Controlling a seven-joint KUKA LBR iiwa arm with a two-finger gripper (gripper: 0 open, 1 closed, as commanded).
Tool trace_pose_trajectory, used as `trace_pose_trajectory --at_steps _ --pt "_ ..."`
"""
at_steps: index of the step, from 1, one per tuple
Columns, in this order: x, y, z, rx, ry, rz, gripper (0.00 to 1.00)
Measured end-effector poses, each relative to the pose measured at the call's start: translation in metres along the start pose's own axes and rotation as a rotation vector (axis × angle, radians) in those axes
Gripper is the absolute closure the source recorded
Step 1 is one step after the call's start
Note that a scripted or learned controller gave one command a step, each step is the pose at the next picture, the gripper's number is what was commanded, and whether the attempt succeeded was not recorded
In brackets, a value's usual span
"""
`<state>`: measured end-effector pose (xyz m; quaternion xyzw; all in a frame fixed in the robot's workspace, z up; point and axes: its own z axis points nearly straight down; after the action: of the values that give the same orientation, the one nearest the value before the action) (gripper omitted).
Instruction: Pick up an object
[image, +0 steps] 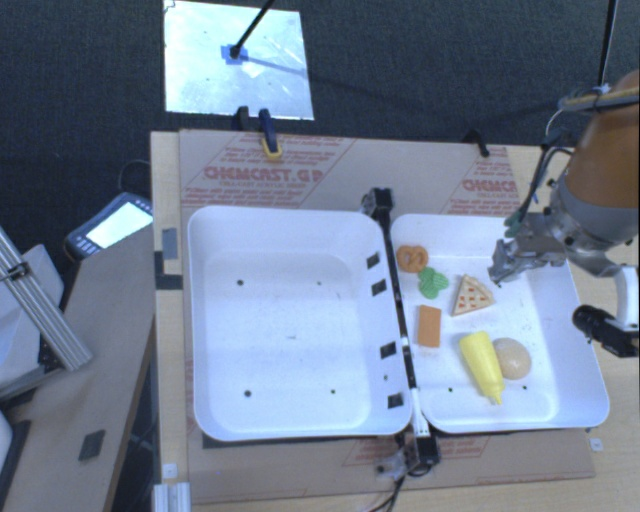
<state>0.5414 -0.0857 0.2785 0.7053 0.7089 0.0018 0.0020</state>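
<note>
Pizza slice (471, 296) lies flat in the right bin (570, 400), just below and left of the gripper (503, 266), and I see nothing caught between the fingers; whether they are parted or closed I cannot tell from my screen. Around it I count a pretzel (411, 258), green leafy piece (432, 283), orange block (429, 325), yellow corn cob (483, 365) and a beige round piece (512, 358) touching the cob. The left bin (215, 235) sits beside it.

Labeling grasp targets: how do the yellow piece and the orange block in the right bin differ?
The yellow piece is longer, rounded and tapered, lying at a slant; the orange block is shorter, flat, rectangular and lies straighter. The yellow piece touches a beige round piece; the orange block lies apart. Both rest in the right bin.
</note>
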Motion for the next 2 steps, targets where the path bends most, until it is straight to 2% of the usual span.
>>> trace_pose_trajectory --at_steps 1,2 --pt "0.113 0.02 -0.049 -0.003 0.003 -0.01 1.0" --pt "0.179 -0.001 -0.106 -0.003 0.005 -0.007 1.0"
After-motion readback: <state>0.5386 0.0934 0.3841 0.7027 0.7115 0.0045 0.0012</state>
